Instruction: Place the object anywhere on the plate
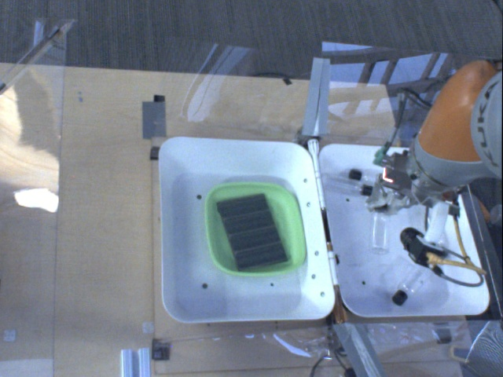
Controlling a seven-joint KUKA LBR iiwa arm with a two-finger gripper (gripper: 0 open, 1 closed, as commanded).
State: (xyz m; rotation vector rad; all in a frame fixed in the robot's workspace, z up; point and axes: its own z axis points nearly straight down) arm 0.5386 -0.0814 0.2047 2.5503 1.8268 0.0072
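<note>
The dark ridged object (251, 231) lies on the green plate (295, 214) (left bin (177, 289)); whether the jaws (383, 203) are parted is unclear.

Hidden and unclear parts at the two bins

The arm (464, 124) is cut off by the right edge, so most of its length is out of sight, and its wrist covers the upper right corner of the right bin (354, 289). The gripper (385, 199) is a small dark cluster under the wrist; its fingers are too tangled with cables to make out. Clear tubes (409, 281) in that bin are faint against the white floor, and their outlines blur.
</note>
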